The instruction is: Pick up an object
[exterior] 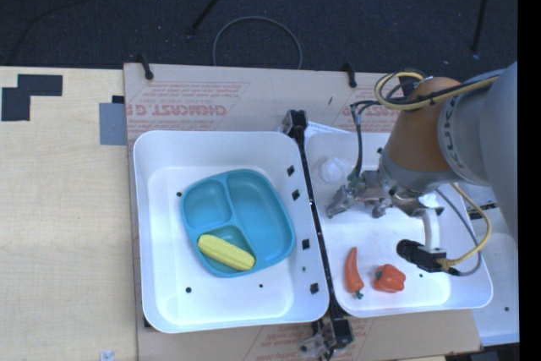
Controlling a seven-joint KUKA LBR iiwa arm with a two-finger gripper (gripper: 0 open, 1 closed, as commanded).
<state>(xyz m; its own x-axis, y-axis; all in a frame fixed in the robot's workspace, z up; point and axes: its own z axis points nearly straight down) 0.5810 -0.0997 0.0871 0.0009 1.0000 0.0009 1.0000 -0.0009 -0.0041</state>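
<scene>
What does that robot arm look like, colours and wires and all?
A thick, rounded grey arm with a broad orange band above the wrist. Yellow and black cables loop around it, and a small silvery metal gripper ends it.

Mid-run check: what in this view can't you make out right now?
1. Camera view, right bin: the arm covers its far right part; anything there is hidden.
2. Camera view, pale thing left of the gripper: washed out against the white floor, cannot be identified.
3. Camera view, blue plate: the corn hides the compartment floor under it.
</scene>
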